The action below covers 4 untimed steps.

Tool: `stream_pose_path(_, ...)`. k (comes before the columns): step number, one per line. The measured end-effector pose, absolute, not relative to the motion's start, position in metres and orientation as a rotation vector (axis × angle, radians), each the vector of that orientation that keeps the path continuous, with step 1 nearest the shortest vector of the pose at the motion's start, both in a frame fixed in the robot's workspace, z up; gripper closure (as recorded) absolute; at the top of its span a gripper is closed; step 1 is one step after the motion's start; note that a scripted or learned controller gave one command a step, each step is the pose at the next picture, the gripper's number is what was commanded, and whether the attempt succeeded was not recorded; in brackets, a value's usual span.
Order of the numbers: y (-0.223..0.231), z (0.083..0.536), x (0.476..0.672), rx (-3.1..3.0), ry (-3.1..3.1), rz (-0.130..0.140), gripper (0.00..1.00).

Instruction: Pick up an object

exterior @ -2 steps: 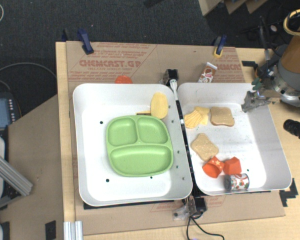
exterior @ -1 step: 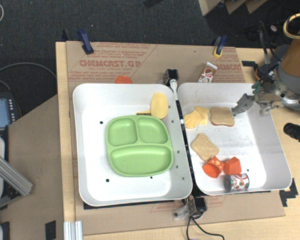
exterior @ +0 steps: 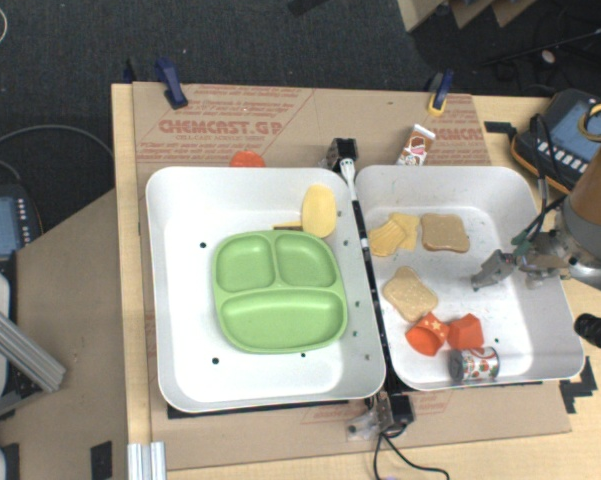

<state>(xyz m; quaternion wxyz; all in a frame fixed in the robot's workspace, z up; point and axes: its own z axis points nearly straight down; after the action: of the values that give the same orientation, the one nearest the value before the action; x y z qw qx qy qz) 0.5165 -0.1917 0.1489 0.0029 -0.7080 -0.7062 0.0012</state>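
Observation:
The right bin (exterior: 520,193) holds a brown toast slice (exterior: 445,233), pale yellow chips (exterior: 393,234), a second toast slice (exterior: 410,293), two small red cups (exterior: 426,336) (exterior: 466,332) and a small can (exterior: 475,365) lying near the front. My gripper (exterior: 492,269) reaches in from the right over the bin's bare right half. It sits right of the second toast slice and above the red cups, and I see nothing in it. In the left bin (exterior: 180,268) lie a green divided plate (exterior: 278,290) and a yellow oval object (exterior: 319,210).
A small brown-and-white carton (exterior: 416,146) and an orange item (exterior: 246,159) lie on the cardboard behind the bins. Blue clamps (exterior: 170,81) (exterior: 440,90) hold the board's back edge. A black clip (exterior: 342,153) sits where the bins meet.

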Motion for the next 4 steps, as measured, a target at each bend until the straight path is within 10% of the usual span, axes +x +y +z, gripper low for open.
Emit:
stream_pose_path(1, -0.13, 0.157, 0.581, -2.218, -2.233, -0.006, 0.0)
stream_pose_path(2, -0.169, 0.082, 0.583, -2.221, -2.218, 0.003, 0.0)
stream_pose_path(3, -0.2, 0.086, 0.65, -2.226, -2.231, -0.005, 0.0)
stream_pose_path(4, -0.205, 0.085, 0.625, -2.219, -2.219, 0.003, 0.0)
